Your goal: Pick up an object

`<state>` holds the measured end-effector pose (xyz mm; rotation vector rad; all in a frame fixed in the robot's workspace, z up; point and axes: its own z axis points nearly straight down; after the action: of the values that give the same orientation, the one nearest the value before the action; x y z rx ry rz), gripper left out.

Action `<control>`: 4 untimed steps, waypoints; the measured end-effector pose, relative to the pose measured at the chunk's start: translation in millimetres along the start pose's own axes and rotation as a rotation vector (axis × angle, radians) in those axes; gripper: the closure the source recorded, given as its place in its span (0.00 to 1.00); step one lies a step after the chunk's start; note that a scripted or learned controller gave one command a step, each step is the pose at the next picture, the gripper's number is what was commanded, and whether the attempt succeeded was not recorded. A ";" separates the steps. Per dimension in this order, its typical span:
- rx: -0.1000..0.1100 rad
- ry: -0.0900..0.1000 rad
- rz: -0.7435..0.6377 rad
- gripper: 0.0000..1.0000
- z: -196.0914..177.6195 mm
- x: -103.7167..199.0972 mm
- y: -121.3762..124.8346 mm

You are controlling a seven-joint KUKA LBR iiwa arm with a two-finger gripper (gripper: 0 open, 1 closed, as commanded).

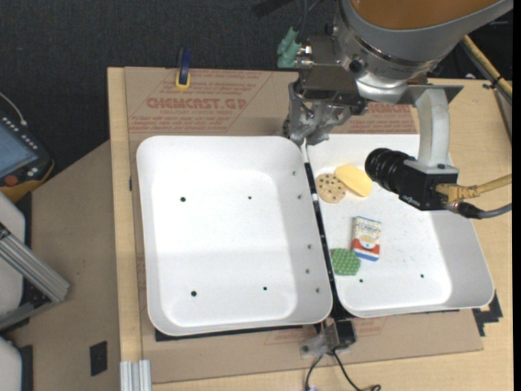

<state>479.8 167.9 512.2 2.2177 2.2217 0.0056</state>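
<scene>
Closest to the lens, filling the upper right: the grey arm (407,15) with its orange band, wrist pointing down toward the back of the bins. Below it, the tool (304,130), hanging low over the back rim right where the two bins meet, near the right bin's back left corner. Cannot tell whether spread or pressed together, too dark and cluttered there. Nothing visibly pinched in it.

Bolted to the wrist on a pale grey bracket, a black cylindrical unit (400,174) with a brass fitting and a hose running off to the right, hovering above the right bin (423,255).

Inside that right bin, toward its left side, four small things. At the back, a brown speckled disc (330,187) touching a yellow piece (355,180) on its right. Farther forward, a small box (367,239) in white, blue and red, lying flat. Just beside the box's front left corner, a green disc (345,261) close to the bin's left wall. All four resting on the bin floor, well apart from the tool.

To the left, the left bin (216,247), white, marked by four dark dots.

Under both bins, a brown cardboard sheet (203,100) with red printing on the tabletop, a blue clip (184,72) at its back edge.
</scene>
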 end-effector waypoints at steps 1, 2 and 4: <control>-0.002 0.001 -0.001 1.00 -10.3 0.8 0.5; -0.005 0.001 -0.002 1.00 -20.6 1.4 1.0; -0.010 0.003 -0.004 1.00 -41.3 2.8 2.0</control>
<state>481.6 170.7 553.4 2.2096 2.2223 0.0199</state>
